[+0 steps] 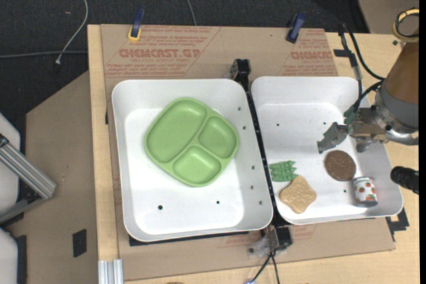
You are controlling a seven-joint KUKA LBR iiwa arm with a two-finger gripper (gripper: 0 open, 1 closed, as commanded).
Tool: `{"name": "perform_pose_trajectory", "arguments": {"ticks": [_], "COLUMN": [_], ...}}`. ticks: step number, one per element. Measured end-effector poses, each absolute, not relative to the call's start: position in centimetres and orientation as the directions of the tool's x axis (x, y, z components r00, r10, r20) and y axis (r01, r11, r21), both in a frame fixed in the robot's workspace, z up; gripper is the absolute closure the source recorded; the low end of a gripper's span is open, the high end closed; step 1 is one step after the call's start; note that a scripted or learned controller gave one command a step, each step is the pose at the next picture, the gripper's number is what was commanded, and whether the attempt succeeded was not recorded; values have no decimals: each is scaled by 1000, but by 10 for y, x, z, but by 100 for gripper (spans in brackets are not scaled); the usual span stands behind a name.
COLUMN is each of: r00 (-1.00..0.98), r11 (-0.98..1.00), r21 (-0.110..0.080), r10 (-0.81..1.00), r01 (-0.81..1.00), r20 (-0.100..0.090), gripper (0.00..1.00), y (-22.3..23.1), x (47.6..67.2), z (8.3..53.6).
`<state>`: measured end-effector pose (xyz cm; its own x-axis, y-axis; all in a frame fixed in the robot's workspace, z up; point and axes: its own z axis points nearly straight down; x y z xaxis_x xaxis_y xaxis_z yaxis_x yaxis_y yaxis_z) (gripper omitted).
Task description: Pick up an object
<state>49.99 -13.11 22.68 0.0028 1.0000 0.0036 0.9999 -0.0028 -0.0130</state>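
The fingers of the gripper hang in the right part of the frame, over the right bin. One dark finger juts toward the lower left and another part sits nearer the wrist, and they look spread, with nothing between them. Whether the tips touch the bin floor I cannot tell.

Just below and slightly right of the fingers lies a round brown disc, the nearest candidate to lift. It looks flat and low, so my worry is that the fingers close above it or skate across its top and come up bare. A descent that lands on the disc's face instead of straddling it could also push it toward the bin wall.

Further toward the lower right is a small white cup with red marks, close to the bin's right corner; a reach there risks the fingers knocking the rim. A tan, lumpy cookie-like piece and a green pea-pod toy sit at the lower left of this bin, near each other, so closing on one might nudge the other.

The left bin holds a green divided plate, well apart from the arm. Both bins rest on a cardboard-covered worktop.
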Motion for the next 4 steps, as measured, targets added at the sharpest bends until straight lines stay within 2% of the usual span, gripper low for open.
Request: {"name": "perform_pose_trajectory", "arguments": {"ticks": [1, 3, 4], "r00": [0, 0, 1], "r11": [0, 0, -1], "r21": [-2, -8, -5], "r10": [1000, 1000, 1000], "r01": [1000, 1000, 1000], "r20": [2, 3, 3], "gripper": [0, 0, 0], "y": [-131, -124, -123], "x": [502, 510, 509], "z": [232, 126, 83]}}
